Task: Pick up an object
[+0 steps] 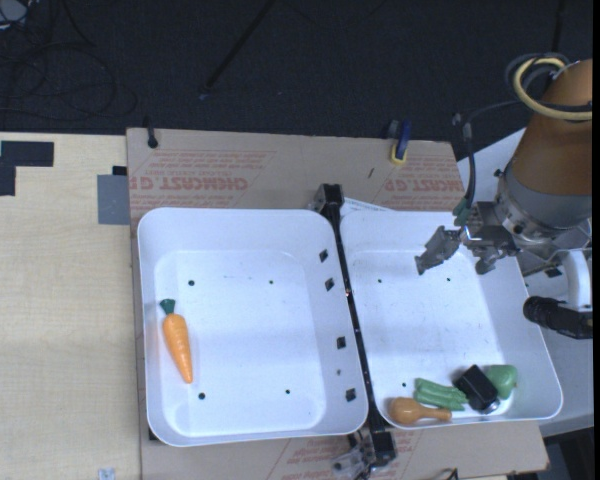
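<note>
Toys clustered in the right bin (540, 368) look light, rigid and slick, so we favour the carrot (177, 340) mid-shaft, our end effector (458, 250) spread and empty.

Wide bare floor across the right white plastic bin (430, 313); only its near corner is crowded by a green, black and orange toy cluster (458, 395).

Dark floor (280, 48) with cables (40, 68); pale wood bench (50, 348).

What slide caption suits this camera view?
Gripper hovers open over the right bin; toy carrot lies in the left bin.
</note>
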Controlling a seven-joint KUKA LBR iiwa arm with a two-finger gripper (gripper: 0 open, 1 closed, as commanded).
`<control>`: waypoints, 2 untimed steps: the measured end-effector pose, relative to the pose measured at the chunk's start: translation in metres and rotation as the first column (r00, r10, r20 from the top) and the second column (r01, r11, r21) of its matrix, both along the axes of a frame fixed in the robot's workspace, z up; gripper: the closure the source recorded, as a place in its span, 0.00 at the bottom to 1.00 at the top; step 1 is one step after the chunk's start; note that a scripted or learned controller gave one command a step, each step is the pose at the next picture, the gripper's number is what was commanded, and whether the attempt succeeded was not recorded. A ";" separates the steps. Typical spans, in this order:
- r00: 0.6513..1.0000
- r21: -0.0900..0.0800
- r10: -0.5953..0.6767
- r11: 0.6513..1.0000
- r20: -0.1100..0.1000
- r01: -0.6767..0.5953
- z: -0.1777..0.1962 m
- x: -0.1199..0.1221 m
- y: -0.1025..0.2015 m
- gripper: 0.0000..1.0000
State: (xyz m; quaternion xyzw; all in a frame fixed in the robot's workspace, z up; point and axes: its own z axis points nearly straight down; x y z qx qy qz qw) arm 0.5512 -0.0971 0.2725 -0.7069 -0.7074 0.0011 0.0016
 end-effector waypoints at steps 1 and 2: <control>1.000 0.000 0.000 1.000 -0.002 0.000 0.009 0.000 -0.001 1.00; 1.000 0.000 0.005 1.000 0.006 -0.005 0.025 0.051 0.048 1.00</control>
